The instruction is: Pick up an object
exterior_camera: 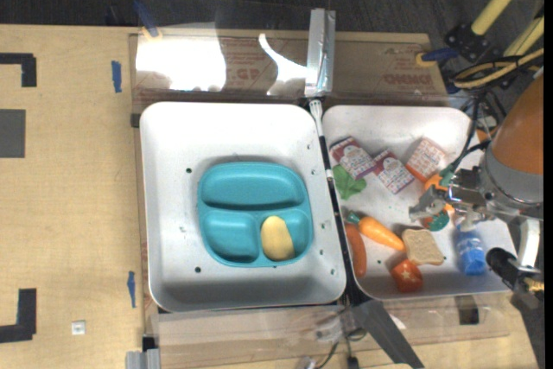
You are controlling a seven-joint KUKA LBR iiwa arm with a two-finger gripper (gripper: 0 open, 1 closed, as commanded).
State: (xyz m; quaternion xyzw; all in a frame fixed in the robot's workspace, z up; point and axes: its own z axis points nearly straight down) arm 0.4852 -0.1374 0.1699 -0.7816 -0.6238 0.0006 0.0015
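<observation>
Right bin (380, 118), contents: carrot (381, 232), long axis slanting down to the right, lying just left of the hand (442, 201); bread slice (423, 248) just below the hand; tomato (407, 274) lower still. Hand grip: cannot tell

The grey arm (518, 160) reaches in from the right, its claw (432, 205) lowered.
</observation>
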